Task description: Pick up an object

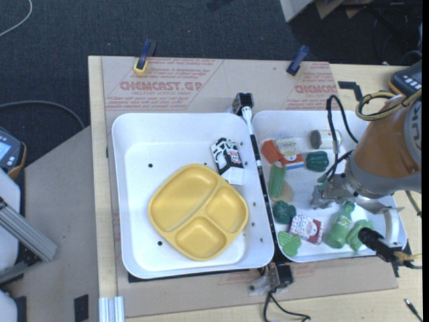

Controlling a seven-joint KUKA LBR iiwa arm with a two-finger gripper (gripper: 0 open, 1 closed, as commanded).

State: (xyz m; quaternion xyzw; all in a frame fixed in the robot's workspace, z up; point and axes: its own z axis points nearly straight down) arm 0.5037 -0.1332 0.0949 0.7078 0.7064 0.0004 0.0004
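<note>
Two shallow white bins [127,180] sit side by side; the gripper [326,196] hangs over the right bin's clutter, beside a green plastic bottle [340,228], its opening impossible to tell.

Red "CHEMCAST G.P" print repeats on the brown protective sheet [167,82] covering the bench, behind the bins. Smaller lines under it too blurry to read. Nothing else legible.
</note>
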